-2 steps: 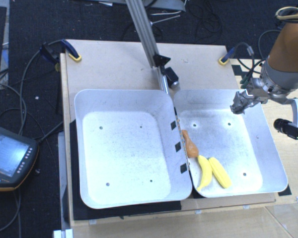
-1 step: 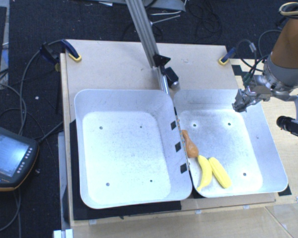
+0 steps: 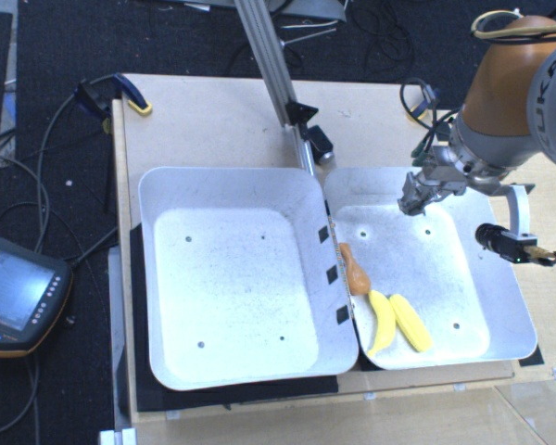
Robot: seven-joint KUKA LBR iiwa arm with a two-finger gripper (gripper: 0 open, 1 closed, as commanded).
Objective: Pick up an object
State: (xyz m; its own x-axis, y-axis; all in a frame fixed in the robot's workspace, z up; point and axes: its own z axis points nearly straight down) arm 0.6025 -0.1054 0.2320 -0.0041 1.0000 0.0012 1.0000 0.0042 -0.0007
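In the right bin (image 3: pixel 463 276), near its left wall, lies an orange pear-shaped object (image 3: pixel 354 271). Just below it rest a curved yellow banana (image 3: pixel 384 322) and a stubby yellow piece (image 3: pixel 410 322) side by side near the front edge. My gripper (image 3: pixel 413 200) hangs over the back of the right bin, well above and to the right of these objects. Nothing shows between its fingers.
The left bin (image 3: pixel 167 202) sits beside the right one, their walls meeting at a seam with black clips (image 3: pixel 334 272). A slanted aluminium rail (image 3: pixel 273 63) rises behind the bins. Cables and a pendant (image 3: pixel 18 290) lie on the floor at left.
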